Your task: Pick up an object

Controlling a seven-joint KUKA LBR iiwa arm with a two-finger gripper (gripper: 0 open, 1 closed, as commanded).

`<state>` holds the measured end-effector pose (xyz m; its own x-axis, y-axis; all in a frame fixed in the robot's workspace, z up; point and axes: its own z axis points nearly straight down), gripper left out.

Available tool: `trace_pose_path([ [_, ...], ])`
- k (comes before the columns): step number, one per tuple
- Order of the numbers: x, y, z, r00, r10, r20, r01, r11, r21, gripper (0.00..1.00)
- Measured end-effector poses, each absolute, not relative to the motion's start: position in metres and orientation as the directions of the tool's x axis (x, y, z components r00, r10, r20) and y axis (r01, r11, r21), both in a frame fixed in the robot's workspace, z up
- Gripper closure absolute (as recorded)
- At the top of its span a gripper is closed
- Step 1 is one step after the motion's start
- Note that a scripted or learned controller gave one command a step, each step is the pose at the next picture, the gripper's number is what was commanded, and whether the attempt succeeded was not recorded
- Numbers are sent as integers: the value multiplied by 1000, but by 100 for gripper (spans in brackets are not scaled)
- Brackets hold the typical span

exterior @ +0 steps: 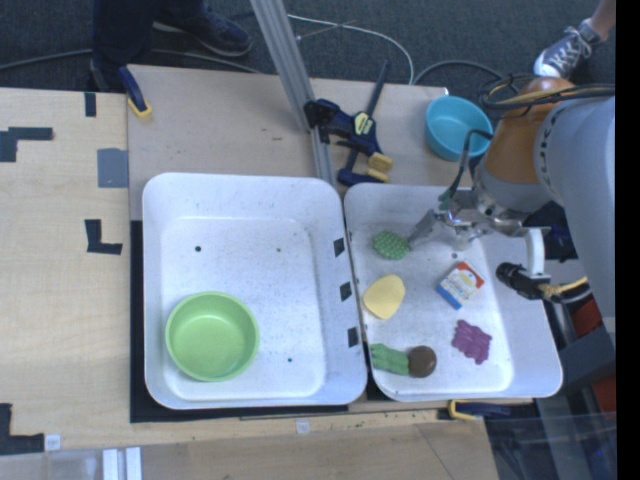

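The right bin [530, 368] holds several small objects. These are a green textured piece [390, 245], a yellow lump [384, 296], a small white, red and blue box [460, 284], a purple piece [471, 341], a green cylinder [390, 358] and a brown ball [421, 361]. My gripper [460, 225] hangs over the bin's far part, just right of the green textured piece and above the box. It is open with nothing between its fingers. One fingertip [418, 234] points toward the green piece.
A green bowl [212, 336] sits in the near left corner of the left bin [240, 208]. Behind the bins are a blue bowl [456, 125], blue and yellow clamps [352, 138] and a slanted metal pole [285, 48]. A divider wall separates the bins.
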<state>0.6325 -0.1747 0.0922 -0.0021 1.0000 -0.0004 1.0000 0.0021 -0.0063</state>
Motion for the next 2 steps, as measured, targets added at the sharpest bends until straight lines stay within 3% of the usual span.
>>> trace_pose_path([
  [1, 634, -174, 106, -4, 1000, -1, 1000, 4, -2, 100],
  [2, 638, -173, 170, -2, 1000, -2, 1000, 2, 6, 100],
])
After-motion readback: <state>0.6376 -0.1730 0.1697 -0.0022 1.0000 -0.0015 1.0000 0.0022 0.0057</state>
